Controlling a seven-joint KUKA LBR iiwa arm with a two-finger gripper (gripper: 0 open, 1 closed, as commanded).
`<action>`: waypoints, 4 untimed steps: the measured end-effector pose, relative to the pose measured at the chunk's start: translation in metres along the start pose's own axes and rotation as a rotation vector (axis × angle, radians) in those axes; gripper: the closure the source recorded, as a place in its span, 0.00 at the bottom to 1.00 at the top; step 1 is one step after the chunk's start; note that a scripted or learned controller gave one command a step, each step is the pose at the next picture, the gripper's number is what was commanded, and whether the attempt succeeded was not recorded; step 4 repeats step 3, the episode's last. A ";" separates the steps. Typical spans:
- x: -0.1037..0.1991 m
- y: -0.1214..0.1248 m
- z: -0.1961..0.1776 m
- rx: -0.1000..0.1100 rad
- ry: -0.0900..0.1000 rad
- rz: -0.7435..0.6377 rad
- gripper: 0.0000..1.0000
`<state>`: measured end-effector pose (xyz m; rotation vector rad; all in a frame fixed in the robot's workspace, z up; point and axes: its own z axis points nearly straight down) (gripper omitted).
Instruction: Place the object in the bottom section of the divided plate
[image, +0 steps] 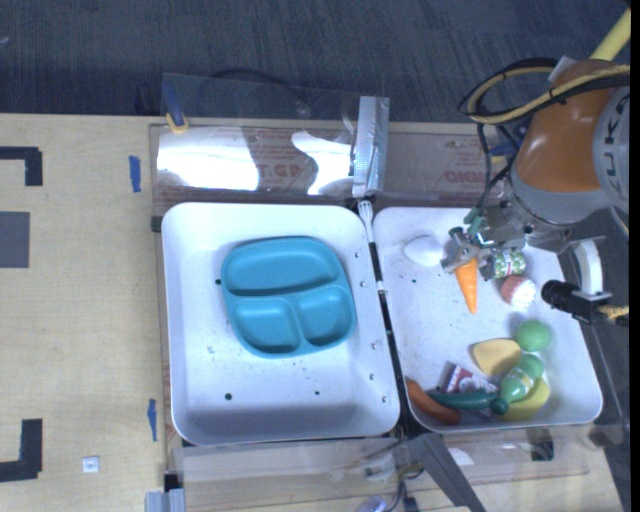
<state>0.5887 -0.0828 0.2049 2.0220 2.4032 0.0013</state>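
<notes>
arm: grey with orange band (562, 150), upper right of frame, reaching down into right bin
tool: (468, 250) low over upper part of right bin, at the wide end of the carrot; fingers hard to make out, cannot tell if wide or narrow, cannot tell if carrot sits between them
carrot: (468, 284) orange, upper middle of right bin, tip pointing toward bottom of frame, top touching or just under tool
plate: (288, 295) blue, divided, middle of left bin; one long section toward top of frame, two smaller sections toward bottom; nothing in any section
left bin: (190, 390) white, centre of frame
right bin: (420, 330) white, right of frame, touching left bin
white item: (422, 250) just left of tool
can: (505, 264) small, just right of carrot
round red-white item: (518, 291) right of carrot
green ball: (534, 335) right side of right bin
pile: (495, 385) lower right bin; yellow, green, red toy foods touching
desk: (70, 300) light wood, left of frame
</notes>
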 end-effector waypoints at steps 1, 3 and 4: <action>0.070 0.051 0.021 0.000 0.000 0.131 1.00; 0.158 0.047 0.020 0.003 0.001 -0.052 0.00; 0.158 0.047 0.020 0.003 0.001 -0.052 0.00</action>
